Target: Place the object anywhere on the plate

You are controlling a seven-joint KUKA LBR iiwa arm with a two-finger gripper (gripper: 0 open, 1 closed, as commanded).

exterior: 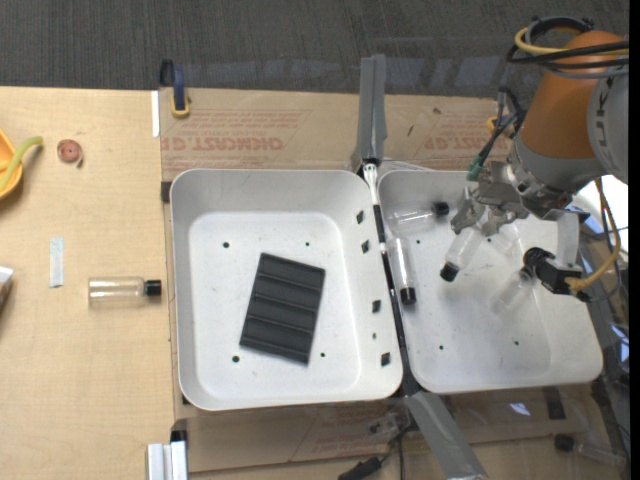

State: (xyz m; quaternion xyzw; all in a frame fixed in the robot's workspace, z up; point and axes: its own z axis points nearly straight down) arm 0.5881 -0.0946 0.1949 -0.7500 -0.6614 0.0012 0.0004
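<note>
Bins sit side by side on a sheet of printed cardboard [250, 128] on the bench [80, 368]. The left bin [190, 298] carries a black ribbed plate [284, 308], a flat rectangle lying slightly askew near the middle of the floor, a little toward the bin's near edge, with nothing resting on it.

The grey arm with its orange band [565, 108] reaches over the far right corner of the right bin [560, 363]. The gripper [487, 220] hangs above the far half of that bin. Directly under it is a clear vial [458, 253], tilted, with its black cap [448, 273] pointing down toward the bin's middle. The vial's upper end meets the gripper, but clear plastic against the white floor blurs the join, so I cannot tell whether the tool is apart, together or clamped on the vial.

A second clear vial [396, 258] lies along the right bin's left wall, its black cap toward the near edge. A small black piece [440, 209] sits near the far edge.

Outside the bins, by the left bin's left wall, a clear bottle with a black cap [122, 289] lies on its side on the bench. Farther left are a pale strip [56, 263], a small reddish disc [68, 150] and a yellow item [10, 163] at the bench's left edge.
</note>
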